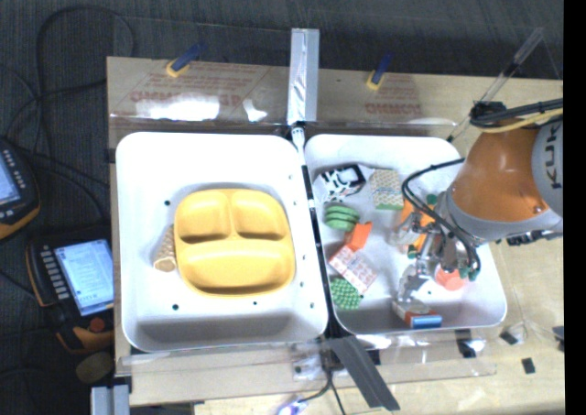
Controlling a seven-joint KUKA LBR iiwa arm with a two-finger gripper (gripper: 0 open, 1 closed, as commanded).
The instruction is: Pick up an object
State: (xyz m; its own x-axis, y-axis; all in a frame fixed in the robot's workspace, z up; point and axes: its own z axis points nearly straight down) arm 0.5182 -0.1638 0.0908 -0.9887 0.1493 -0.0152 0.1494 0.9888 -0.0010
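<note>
The right bin (485, 308) holds several small objects. Among them are a black-and-white item (340, 180), a pale green mesh piece (385, 187), a green ribbed round piece (341, 217), an orange piece (358, 235), a pink checkered packet (352, 267), a green round piece (345, 291) and a small blue block (425, 320). My gripper (412, 287) hangs low over the front right part of this bin, just above the blue block. A red-orange piece (450, 278) lies right beside it. The arm's orange band (494, 180) covers the bin's right side.
The left bin (137, 312) carries a yellow divided plate (234, 239) with a tan ribbed cone (166, 251) at its left edge. A raised divider (311, 230) separates the bins. Cables and a handheld screen (82, 274) lie off the bench to the left.
</note>
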